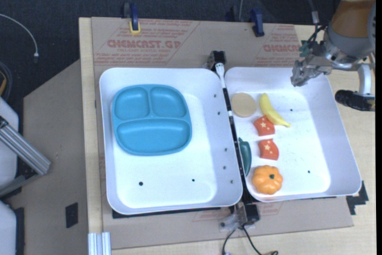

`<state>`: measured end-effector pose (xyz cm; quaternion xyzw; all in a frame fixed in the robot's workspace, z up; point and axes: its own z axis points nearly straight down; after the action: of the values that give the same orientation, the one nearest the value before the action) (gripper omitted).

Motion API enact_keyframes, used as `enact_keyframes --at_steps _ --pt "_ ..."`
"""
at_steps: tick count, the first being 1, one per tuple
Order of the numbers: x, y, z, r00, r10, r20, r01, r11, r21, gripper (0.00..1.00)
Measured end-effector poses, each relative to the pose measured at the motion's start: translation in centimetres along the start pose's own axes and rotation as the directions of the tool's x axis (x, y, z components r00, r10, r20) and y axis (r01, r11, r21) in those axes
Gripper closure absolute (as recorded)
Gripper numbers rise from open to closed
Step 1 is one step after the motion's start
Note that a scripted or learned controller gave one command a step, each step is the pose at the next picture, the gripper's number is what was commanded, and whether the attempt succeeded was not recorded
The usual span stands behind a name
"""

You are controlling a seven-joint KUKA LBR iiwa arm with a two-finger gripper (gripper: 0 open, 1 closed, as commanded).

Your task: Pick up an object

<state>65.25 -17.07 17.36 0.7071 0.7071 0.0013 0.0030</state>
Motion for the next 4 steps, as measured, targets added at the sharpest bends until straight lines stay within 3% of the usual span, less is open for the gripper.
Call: enact_keyframes --at_steps 2,4 --pt "0.5 0.5 -9.1 1.000 -0.001 0.000 0.001 1.000 -0.001 1.00" --pt "11.1 -0.6 -9.6 1.000 -0.005 -0.004 0.005 1.000 0.007 1.00"
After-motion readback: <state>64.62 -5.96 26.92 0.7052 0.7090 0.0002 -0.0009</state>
